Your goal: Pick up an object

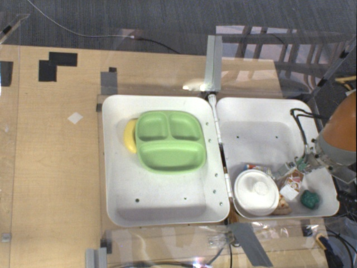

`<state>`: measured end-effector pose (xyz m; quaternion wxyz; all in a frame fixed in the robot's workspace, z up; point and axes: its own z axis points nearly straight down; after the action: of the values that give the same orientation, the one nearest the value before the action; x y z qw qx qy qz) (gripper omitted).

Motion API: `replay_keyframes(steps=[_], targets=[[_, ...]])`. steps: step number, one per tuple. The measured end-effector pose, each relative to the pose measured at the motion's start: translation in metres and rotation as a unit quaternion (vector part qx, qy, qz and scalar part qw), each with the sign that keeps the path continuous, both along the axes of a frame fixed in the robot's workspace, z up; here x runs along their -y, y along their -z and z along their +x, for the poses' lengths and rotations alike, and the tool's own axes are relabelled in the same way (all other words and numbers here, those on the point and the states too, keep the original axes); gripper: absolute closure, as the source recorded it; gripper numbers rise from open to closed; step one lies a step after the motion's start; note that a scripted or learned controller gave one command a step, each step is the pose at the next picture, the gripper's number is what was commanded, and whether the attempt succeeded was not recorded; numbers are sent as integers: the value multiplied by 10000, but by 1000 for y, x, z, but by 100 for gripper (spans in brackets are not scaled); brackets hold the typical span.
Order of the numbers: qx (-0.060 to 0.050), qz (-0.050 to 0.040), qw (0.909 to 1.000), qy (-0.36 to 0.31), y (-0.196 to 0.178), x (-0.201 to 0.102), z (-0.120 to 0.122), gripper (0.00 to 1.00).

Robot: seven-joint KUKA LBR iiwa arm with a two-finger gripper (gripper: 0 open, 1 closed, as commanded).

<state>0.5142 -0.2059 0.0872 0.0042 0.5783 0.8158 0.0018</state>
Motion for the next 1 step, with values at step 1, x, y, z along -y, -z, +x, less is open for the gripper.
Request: replay_keyframes(steps=[1], targets=[[51, -23, 10000, 3, -12, 1, 3, 100]])
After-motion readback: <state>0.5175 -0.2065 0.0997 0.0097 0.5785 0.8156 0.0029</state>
